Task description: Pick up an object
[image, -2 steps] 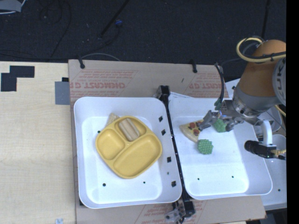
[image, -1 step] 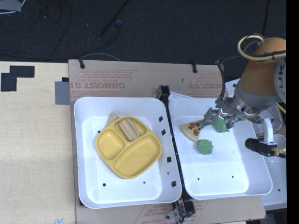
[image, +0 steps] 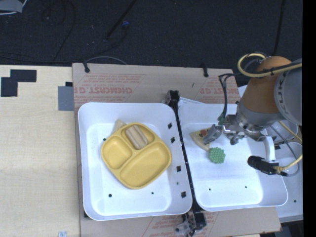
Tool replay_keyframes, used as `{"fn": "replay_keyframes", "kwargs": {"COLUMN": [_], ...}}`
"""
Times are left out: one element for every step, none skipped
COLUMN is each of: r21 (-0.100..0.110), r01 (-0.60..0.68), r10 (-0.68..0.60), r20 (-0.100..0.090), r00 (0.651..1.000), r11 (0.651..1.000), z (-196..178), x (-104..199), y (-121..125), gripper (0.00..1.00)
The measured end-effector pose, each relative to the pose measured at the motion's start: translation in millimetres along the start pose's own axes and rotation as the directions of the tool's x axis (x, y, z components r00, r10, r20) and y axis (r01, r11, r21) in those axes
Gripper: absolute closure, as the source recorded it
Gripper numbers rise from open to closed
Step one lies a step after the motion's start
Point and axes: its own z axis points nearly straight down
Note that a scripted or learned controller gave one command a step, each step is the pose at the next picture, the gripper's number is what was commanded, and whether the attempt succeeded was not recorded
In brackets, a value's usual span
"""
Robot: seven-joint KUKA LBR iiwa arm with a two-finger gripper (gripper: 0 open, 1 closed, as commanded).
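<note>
We see a tan wedge (image: 199, 139) lying in the right bin (image: 247, 194), in its upper left part, close to the wall it shares with the neighbouring bin. Just below and to the right of the wedge sits a green ball (image: 216, 155) with a knobbly surface; the two lie near each other but apart. The gripper (image: 211, 135) hangs over the wedge's right end, low and very close to it. We cannot tell whether it touches the wedge, nor how wide it is set, and nothing shows plainly in its hold. The ball lies just beside and below the gripper, free of it.

The left bin (image: 94, 186) holds a yellow plate (image: 143, 169) with three compartments, set at a slant near the middle. A pale bread roll (image: 136, 136) rests in its upper small compartment. Both bins stand on a sheet of cardboard (image: 123, 85) laid on the wooden bench (image: 34, 157).

The arm (image: 289, 100) reaches in from the right, above the right bin's upper right corner. Its orange band (image: 260, 90) bulges over that bin's far edge, and the wrist points left and downward toward the wedge.
</note>
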Motion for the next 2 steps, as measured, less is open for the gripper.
{"fn": "replay_keyframes", "kwargs": {"r21": [0.001,0.001], "r01": [0.000,-0.003], "r10": [0.000,0.003], "r20": [-0.001,-0.001], "r00": [1.000,1.000], "r11": [1.000,1.000], "z": [53.4,41.5], "x": [0.9,0.0], "y": [-0.7,-0.8], "gripper": [0.00,1.00]}}
